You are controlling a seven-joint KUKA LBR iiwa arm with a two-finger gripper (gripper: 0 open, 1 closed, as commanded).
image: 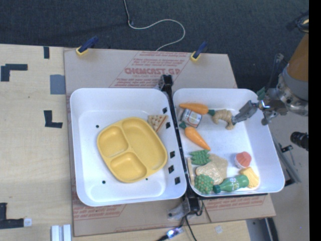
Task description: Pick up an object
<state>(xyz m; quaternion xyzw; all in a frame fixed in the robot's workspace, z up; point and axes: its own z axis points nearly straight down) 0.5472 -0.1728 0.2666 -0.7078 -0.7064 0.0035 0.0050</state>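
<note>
Two bins (80,134); one yellow tray (131,148) far left of the gripper (254,110); two carrots (194,107) left of it; one toy dog (224,117) just left of the gripper, whose fingers are spread, holding nothing.

end effector (255,110) over right bin (266,149) rim | toy food inside | yellow tray (131,148) (three compartments) in left bin (83,134)

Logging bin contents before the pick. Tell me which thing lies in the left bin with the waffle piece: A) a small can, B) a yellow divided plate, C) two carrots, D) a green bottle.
B: the yellow divided plate lies in the left bin, the waffle piece at its upper right edge.
</note>
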